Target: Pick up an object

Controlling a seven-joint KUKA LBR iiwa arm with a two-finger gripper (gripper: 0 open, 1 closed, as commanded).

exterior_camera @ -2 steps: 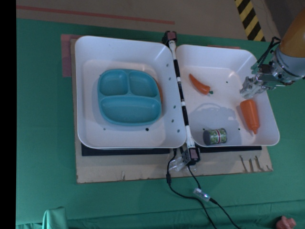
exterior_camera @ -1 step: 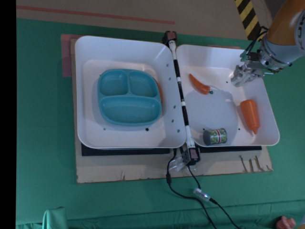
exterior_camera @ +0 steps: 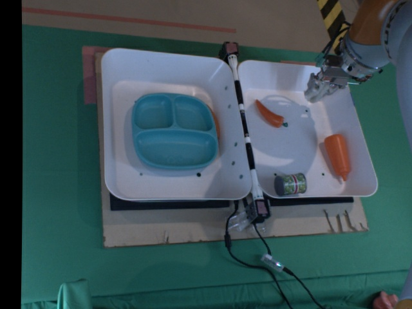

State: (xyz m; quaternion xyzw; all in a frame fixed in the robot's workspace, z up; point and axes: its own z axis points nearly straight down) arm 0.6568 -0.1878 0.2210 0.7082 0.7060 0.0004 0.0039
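Orange plastic pepper w/ green stem (exterior_camera: 270, 113) lies loose mid right white bin (exterior_camera: 367, 172), near orange bottle (exterior_camera: 337, 155) & small tin can (exterior_camera: 291, 184), all untouched; two-finger gripper (exterior_camera: 320, 90) hovers at bin's far edge, nothing in it, finger state unclear — prob. positioning for descent.

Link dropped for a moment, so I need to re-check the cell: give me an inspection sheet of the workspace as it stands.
Surface: two white bins, left bin and right bin, on cardboard over green cloth.
Job's things: in the right bin, orange pepper, orange bottle lying down, small can on its side.
Clutter: blue divided plate in the left bin.
Grippers: gripper above the right bin's far edge, holding nothing seen.
Cables: black cable trailing from the divider's near end.
Surroundings: yellow-black hazard tape on the floor.
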